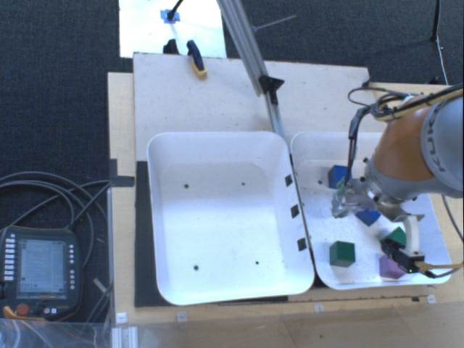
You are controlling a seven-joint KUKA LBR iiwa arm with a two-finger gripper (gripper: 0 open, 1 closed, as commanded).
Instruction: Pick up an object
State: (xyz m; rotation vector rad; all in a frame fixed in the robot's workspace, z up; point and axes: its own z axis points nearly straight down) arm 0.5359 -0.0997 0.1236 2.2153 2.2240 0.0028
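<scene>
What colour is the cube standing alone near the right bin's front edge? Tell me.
Dark green; the cube shows clearly in the camera view.

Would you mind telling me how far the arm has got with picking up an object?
Done: the arm has reached into the right bin, and its gripper sits low among the blocks, between two blue blocks. In hand: nothing visibly gripped. Left: grasp and lift; the dark green cube and purple block lie untouched.

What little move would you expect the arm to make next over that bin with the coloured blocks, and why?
Probably a short drop straight down. The gripper hangs low in the right bin, close between two blue blocks, one just above it in the view and another beside it. I see nothing held, so lowering onto one seems the likeliest step.
</scene>
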